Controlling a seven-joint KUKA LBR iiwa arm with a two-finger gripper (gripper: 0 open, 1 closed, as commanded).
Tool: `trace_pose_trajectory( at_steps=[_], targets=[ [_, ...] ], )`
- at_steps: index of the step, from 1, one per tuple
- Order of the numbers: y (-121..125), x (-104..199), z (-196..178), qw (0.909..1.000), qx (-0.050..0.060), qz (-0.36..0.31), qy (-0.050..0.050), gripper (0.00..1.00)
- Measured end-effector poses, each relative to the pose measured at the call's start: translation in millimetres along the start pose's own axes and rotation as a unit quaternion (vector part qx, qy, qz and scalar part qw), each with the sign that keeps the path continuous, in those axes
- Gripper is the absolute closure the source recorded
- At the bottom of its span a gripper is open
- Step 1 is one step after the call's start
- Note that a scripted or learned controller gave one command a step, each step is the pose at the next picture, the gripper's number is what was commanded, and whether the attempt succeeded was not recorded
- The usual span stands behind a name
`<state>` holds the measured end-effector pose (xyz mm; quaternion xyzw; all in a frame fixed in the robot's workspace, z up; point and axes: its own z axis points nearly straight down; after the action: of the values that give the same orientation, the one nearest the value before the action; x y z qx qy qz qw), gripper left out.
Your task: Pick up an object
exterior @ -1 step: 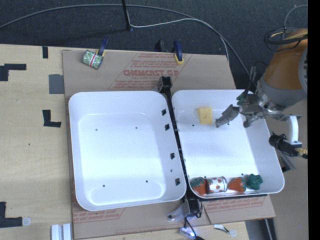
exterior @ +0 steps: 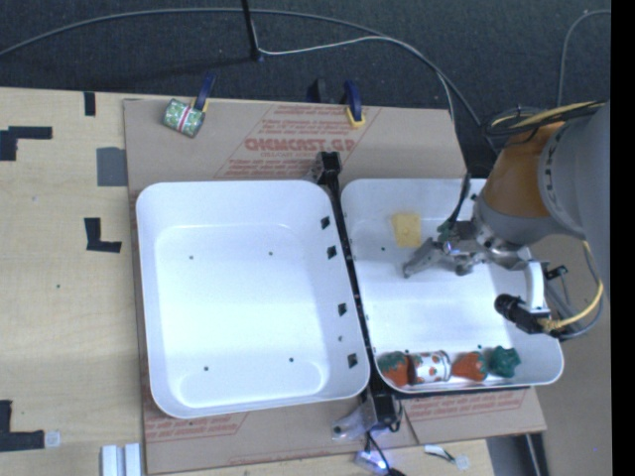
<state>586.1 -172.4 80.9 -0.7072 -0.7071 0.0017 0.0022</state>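
Observation:
The right bin (exterior: pixel 427 315) holds a pale yellow block (exterior: pixel 407 229) near its far side. Along its near wall lie several small toys: an orange-red one (exterior: pixel 396 368), a red and white can (exterior: pixel 430 367), an orange piece (exterior: pixel 469 367) and a green piece (exterior: pixel 504 361). My gripper (exterior: pixel 415 266) reaches in from the right and hangs low over the bin's middle, just near and right of the yellow block. Nothing shows between its fingers, and their spread is unclear from this angle.
The left bin (exterior: pixel 238 296) stands beside the right one, with a black divider (exterior: pixel 342 276) between them. A small green and white object (exterior: pixel 184 118) lies on the cardboard at the far left. Clamps (exterior: pixel 352 107) sit at the cardboard's far edge. Cables cross the floor behind.

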Motion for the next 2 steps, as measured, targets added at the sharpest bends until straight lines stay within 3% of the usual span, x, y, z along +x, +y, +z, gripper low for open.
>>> trace_pose_trajectory(
  at_steps=[1,2],
  targets=[
    [-34,57,-4,1.0000,-0.003,-0.002,0.000,0.00],
    [-89,51,-4,1.0000,-0.003,0.000,0.000,0.00]
  ],
)
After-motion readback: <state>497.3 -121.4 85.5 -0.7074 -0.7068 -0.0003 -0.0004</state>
